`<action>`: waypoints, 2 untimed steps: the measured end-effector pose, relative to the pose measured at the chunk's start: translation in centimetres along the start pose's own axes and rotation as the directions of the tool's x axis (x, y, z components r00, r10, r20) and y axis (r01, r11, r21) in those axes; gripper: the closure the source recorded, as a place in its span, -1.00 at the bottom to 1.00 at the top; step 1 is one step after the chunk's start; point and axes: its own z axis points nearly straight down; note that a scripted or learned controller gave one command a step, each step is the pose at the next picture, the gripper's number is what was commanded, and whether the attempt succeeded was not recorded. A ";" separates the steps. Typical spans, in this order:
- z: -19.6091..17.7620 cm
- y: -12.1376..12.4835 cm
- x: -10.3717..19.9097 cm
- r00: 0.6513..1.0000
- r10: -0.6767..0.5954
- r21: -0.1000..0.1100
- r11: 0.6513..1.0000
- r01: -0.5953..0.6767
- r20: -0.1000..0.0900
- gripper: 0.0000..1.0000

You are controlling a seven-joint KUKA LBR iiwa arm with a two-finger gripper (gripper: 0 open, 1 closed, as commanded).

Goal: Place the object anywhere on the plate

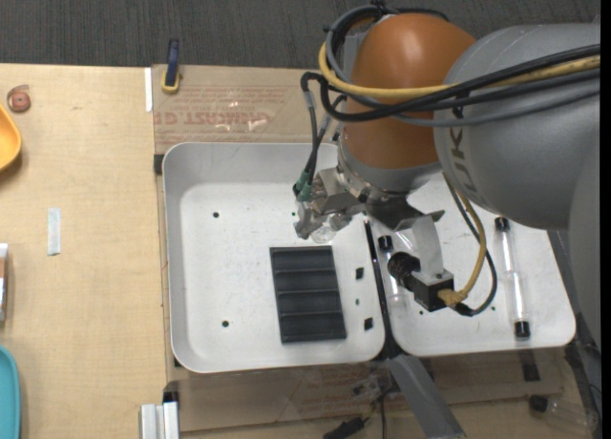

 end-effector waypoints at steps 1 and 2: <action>-4.8 -0.1 -0.8 0.979 -0.203 -0.001 0.979 0.203 0.000 1.00; 2.5 4.4 -0.6 0.955 -0.297 0.000 0.955 0.297 -0.001 1.00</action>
